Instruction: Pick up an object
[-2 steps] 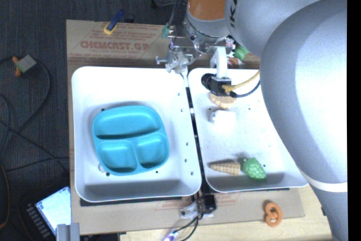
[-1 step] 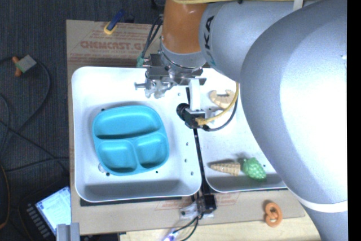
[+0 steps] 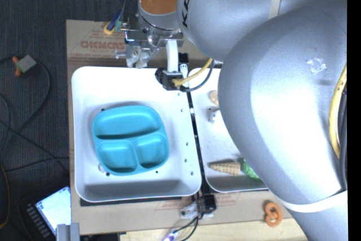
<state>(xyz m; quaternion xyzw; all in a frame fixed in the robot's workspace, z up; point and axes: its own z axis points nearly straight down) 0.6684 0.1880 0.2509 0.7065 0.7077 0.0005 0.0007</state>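
Grey arm (image 3: 282, 93) hides most of right white bin (image 3: 217, 138). Gripper (image 3: 138, 53) above left bin's far rim; finger state unclear. Blue three-compartment plastic tray (image 3: 131, 139) in left white bin (image 3: 84, 121), nearer camera, apart from gripper.

White capital letters "KA" are showing on the grey robot arm segment (image 3: 194, 5), just below the orange band; the rest of that word is curving out of sight. Red printed lettering is running across the flat brown cardboard sheet (image 3: 93, 42) lying under the bins, beginning with what looks like "CHEM", but the remainder is too blurred to read.
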